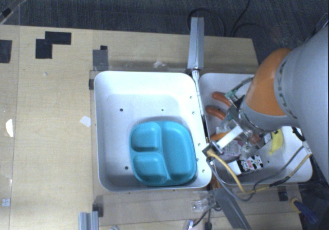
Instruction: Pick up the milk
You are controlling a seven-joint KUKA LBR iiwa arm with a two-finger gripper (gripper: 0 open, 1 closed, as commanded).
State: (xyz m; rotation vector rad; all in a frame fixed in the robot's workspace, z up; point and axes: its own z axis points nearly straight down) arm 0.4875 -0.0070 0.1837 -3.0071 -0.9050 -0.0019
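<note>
Milk carton [251, 162], likely light and crushable, lies in the right bin [307, 172] under your tool [241, 144], whose hold you cannot tell; take its flat sides gently.

Even, soft overhead light leaves faint shadows under the blue tray [163, 153] in the left bin [110, 100]; the picture is slightly grainy.

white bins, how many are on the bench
2. The left bin holds a blue divided tray; the right bin sits beside it, largely covered by the arm, with small items under it. Others may be hidden there.
</note>
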